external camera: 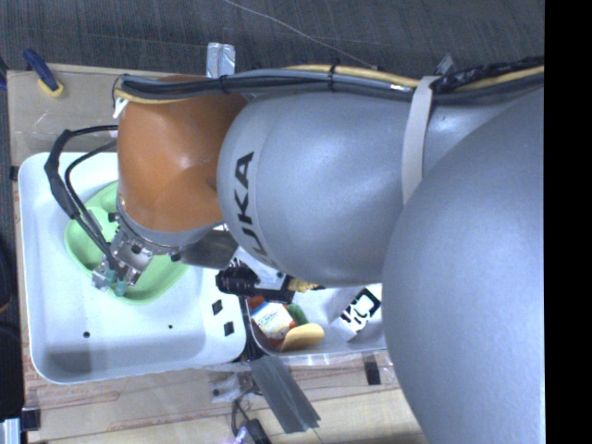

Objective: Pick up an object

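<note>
arm (370, 183) over bins | gripper (113, 280) on green object (148, 280), left bin (55, 340) | grip state unclear

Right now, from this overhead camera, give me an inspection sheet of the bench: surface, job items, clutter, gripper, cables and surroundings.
Surface: wooden bench bearing two shallow white bins; the left bin is in plain view, the right bin is mostly covered by the arm.
Job's things: a light green object in the left bin; small packaged items at the right bin's near left corner.
Clutter: a blue and yellow tool on the bench's far left corner.
Grippers: gripper down in the left bin at the green object; state of the jaws cannot be told.
Cables: black cable looping off the wrist; a bundle along the arm.
Surroundings: dark floor beyond the bench.
</note>
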Controlling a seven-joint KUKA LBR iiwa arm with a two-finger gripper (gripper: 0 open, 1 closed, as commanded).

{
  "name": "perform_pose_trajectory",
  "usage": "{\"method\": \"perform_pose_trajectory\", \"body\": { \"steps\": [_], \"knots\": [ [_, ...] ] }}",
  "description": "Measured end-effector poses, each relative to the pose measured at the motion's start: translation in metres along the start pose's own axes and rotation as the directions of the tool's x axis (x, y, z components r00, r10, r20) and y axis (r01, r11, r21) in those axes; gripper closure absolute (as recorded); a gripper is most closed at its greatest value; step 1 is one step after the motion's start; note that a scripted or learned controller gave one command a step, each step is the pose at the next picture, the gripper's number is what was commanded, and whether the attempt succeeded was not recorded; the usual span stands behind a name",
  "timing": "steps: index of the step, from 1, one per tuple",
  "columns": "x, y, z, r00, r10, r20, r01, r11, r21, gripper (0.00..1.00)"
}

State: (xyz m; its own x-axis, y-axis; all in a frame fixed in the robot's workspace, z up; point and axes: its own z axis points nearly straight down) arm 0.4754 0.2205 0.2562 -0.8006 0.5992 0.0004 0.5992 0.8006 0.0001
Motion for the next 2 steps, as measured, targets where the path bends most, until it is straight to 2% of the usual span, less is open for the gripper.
{"method": "perform_pose_trajectory", "body": {
  "steps": [1, 2],
  "knots": [
    [-0.007, -0.007, 0.019, 0.852, -0.524, 0.000, 0.524, 0.852, 0.001, 1.00],
    [-0.007, -0.006, 0.009, 0.848, -0.529, 0.001, 0.529, 0.848, 0.002, 1.00]
  ]
}}
